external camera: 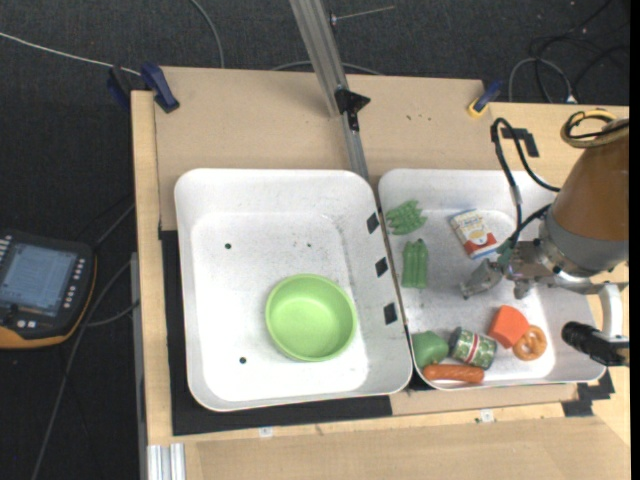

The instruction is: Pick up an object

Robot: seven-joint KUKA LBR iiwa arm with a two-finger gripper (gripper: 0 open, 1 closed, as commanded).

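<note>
A red sausage (pixel 455 373), a small can (pixel 472 348) and an orange block (pixel 509 324) are lying along the right bin's (pixel 440 190) near edge, while the hand (pixel 490 276) is hovering mid-bin, its spread impossible to tell, below a small carton (pixel 473 231).
</note>
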